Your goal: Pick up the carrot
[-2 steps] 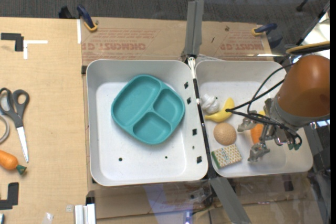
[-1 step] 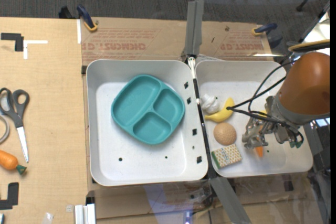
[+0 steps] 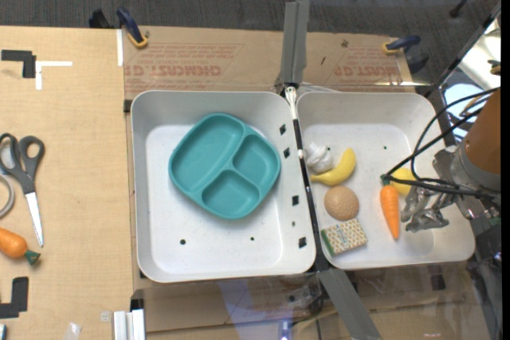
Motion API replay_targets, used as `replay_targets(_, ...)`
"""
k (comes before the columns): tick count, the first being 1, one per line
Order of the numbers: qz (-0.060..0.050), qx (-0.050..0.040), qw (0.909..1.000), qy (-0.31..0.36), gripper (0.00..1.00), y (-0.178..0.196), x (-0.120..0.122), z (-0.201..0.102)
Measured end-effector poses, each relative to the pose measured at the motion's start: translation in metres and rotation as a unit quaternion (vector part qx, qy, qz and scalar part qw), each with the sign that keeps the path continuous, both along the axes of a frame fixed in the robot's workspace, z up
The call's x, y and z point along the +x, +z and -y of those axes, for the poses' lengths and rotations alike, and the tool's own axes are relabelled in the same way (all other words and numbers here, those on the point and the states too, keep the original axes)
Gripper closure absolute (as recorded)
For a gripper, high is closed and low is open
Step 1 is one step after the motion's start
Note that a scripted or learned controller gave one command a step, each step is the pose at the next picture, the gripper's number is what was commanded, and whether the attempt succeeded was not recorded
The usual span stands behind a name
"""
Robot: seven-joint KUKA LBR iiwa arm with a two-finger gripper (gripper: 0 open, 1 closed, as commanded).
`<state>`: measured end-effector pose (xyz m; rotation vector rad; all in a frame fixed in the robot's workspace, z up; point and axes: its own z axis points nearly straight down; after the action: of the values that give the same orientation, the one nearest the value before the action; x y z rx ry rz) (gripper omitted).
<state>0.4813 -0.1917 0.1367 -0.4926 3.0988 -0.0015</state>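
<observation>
Here the gripper [image 3: 421, 212] hangs low over the right bin [image 3: 374, 111], near its right wall, with the metal fingers [image 3: 414, 207] pointing left. Whether they are spread or pressed together cannot be told from this slanted look, and nothing shows between them. Just to their left lies the carrot [image 3: 390, 209], orange with a green top, its thick end toward the back and its tip toward the front of the bin. It rests on the bin floor, close beside the fingers; contact cannot be judged. A yellow thing [image 3: 404, 176] peeks out just behind the carrot's top, partly hidden by the wrist and black cables [image 3: 434, 135].

Further left in the same bin sit a brown egg-shaped ball [image 3: 342, 203], a banana [image 3: 338, 170] behind it, a small white object [image 3: 318, 158] touching the banana's left end, and a patterned packet [image 3: 344, 236] at the front.

The left bin [image 3: 147, 195] holds a teal divided plate [image 3: 225, 165], set at a tilt.

On the wooden bench [image 3: 72, 115] to the far left lie scissors [image 3: 24, 179] and a second carrot [image 3: 13, 244]. Cardboard [image 3: 199, 64] runs behind the bins, held by blue clamps [image 3: 131, 26].
</observation>
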Motion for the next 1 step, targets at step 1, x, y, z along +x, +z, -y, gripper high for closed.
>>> replay_targets(1, -0.001, 0.0011, 0.9948, -0.102, 1.0, -0.0448, 0.004, -0.0603)
